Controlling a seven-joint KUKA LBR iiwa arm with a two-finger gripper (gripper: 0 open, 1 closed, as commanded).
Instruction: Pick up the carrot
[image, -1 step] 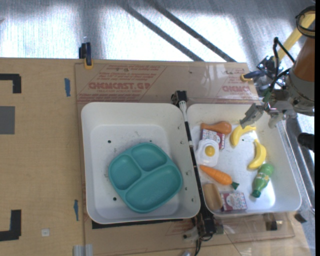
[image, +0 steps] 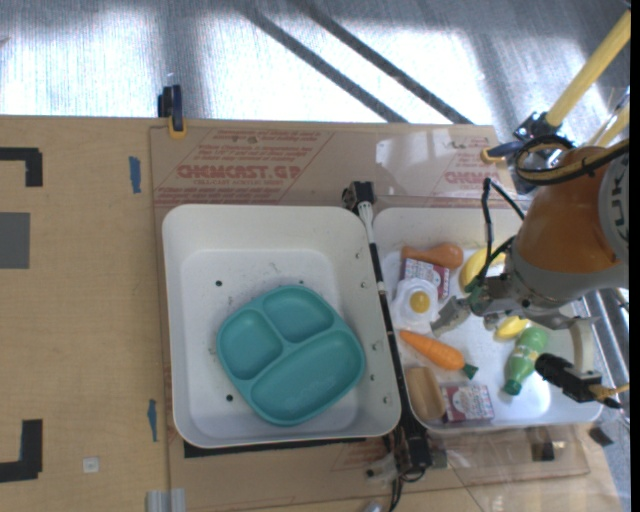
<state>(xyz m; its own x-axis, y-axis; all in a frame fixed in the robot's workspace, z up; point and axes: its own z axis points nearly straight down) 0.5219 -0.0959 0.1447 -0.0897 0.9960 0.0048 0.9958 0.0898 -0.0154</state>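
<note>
Scene: two shallow white bins are seen from above on a bench; the left bin (image: 190, 330) bears a teal divided plate (image: 290, 352), the right bin (image: 545, 412) holds toy food.
Arm: a grey arm with an orange band (image: 568, 232) is seen reaching in over the right bin.
Gripper (image: 452, 312): it is hung low over the right bin; whether its fingers are spread or pressed together cannot be told, and nothing is seen held.
Carrot (image: 436, 350): an orange toy carrot with a green stub is laid flat on the bin floor, just below the gripper tip and apart from it, its point turned toward the bin divider.
Neighbours: a fried egg (image: 418, 298) is placed just beside the tip; a bread piece (image: 424, 392) and a small carton (image: 468, 402) are found beyond the carrot; a green bottle (image: 524, 358) is placed to the arm side.
Handling, judged: the carrot is likely light, stiff and smooth moulded plastic, not fragile, but apt to slip or roll.
Hold, judged: it is best taken across the thick middle, where the taper is least.
</note>
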